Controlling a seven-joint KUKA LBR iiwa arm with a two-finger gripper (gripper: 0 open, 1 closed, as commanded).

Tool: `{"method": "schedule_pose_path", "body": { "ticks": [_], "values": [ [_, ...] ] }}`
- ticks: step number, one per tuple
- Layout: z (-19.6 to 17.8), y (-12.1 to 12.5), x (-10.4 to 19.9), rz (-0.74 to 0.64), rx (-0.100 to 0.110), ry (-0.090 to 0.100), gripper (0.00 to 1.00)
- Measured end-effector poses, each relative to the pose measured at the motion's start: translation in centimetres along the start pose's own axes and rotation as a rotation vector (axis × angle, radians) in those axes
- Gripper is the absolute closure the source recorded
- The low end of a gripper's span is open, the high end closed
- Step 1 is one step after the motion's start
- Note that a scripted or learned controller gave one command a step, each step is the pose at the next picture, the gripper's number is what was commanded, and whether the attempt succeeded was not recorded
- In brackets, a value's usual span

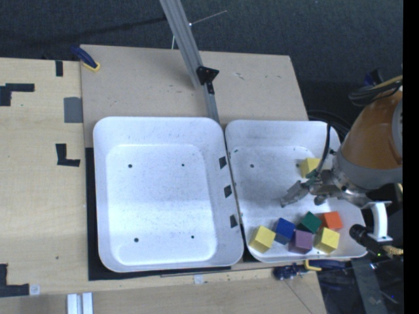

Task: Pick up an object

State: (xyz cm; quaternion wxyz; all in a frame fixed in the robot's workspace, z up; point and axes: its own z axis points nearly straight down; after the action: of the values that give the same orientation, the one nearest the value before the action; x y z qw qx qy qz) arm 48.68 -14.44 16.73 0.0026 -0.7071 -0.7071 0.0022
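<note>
1. The bench is a pale wooden board carrying two shallow white bins side by side.
2. The left bin shows a speckled white floor with a few small dark dots.
3. The right bin holds all the coloured blocks, and the arm, grey with an orange band, reaches into it from the right.
4. The gripper hangs low over the middle of the right bin, pointing left; its two fingers stand slightly apart with nothing between them.
5. A yellow block lies just behind the gripper, close to the wrist, near the bin's far right part.
6. Along the near edge sits a cluster: another yellow cube at the left, then a blue cube, a purple cube, a green cube, an orange cube and a third yellow cube, packed close or touching.
7. The cluster lies near the gripper, on its near side, apart from the fingers.
8. A slanted grey metal bar crosses the bench behind the bins.
</note>
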Motion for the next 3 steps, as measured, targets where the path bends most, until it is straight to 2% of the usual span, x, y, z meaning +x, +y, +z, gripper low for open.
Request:
{"method": "schedule_pose_path", "body": {
  "ticks": [2, 3],
  "values": [
    [7.7, -0.1, 0.5, -0.001, -0.005, -0.001, 0.0],
    [6.6, -0.1, 0.5, -0.002, -0.003, 0.002, 1.0]
  ]
}}
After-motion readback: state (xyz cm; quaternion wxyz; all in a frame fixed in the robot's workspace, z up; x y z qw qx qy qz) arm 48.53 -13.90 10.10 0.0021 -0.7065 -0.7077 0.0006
